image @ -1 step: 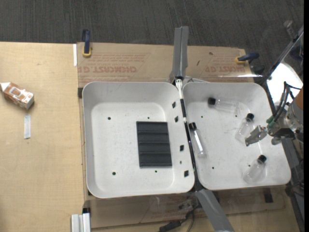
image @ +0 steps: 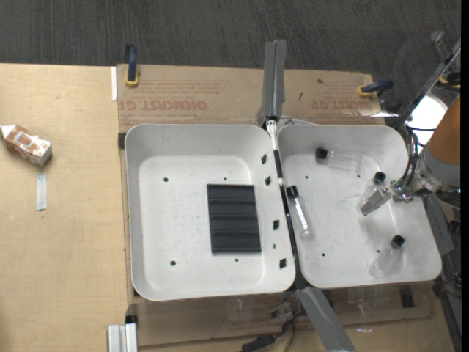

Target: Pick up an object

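We take the task's object to be one of the clear tubes with black caps lying in the right bin (image: 410,266), since the gripper (image: 372,201) sits among them. The nearest is a capped tube (image: 378,179) just above the claw, close to the bin's right wall. Another tube (image: 333,156) lies near the bin's top, a long tube (image: 297,210) rests against the left wall by the divider, and a fourth tube (image: 388,255) lies low on the right, its clear body hard to make out against the white floor.

We judge these tubes to be light, rigid and slick, likely to roll or squirt sideways when pinched, and perhaps brittle if they are glass. We would close across the middle of the clear barrel, with the fingers square to the tube's length, not on the rounded cap.

The claw hangs low over the bin floor, its metal fingers angled down to the left. We cannot tell whether they are spread or closed, and we see nothing between them.

The left bin (image: 146,270) holds one thing, a flat ribbed black block (image: 234,218) lying near its middle. Outside the bins, a small printed carton (image: 28,145) and a pale strip (image: 41,193) lie on the wooden bench (image: 58,270), well apart from the work.
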Robot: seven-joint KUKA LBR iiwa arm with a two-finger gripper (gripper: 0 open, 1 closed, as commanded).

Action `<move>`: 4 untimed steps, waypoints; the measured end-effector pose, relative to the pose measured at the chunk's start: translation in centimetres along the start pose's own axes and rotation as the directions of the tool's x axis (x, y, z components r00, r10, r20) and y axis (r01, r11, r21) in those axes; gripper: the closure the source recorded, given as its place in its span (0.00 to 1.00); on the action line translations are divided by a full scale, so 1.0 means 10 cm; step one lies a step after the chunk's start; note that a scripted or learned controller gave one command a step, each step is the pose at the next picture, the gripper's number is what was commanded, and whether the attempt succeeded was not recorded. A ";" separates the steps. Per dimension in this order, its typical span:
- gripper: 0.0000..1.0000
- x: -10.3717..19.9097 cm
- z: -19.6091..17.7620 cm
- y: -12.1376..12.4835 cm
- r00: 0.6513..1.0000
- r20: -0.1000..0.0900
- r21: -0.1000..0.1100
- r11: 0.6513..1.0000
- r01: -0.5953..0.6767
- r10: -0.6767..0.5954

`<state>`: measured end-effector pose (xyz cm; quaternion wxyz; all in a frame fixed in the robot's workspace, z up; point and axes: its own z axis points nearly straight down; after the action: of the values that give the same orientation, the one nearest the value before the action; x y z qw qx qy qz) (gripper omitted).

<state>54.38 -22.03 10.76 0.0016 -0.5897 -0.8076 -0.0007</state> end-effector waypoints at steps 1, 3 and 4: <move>0.00 0.03 0.16 0.55 0.999 0.004 -0.001 0.999 0.035 -0.035; 1.00 0.51 -0.22 0.97 1.000 0.005 0.001 1.000 -0.005 0.005; 0.00 0.51 -0.23 0.97 1.000 0.005 -0.001 1.000 -0.005 0.005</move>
<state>62.08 -14.18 13.03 -0.0006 -0.5916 -0.8063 0.0006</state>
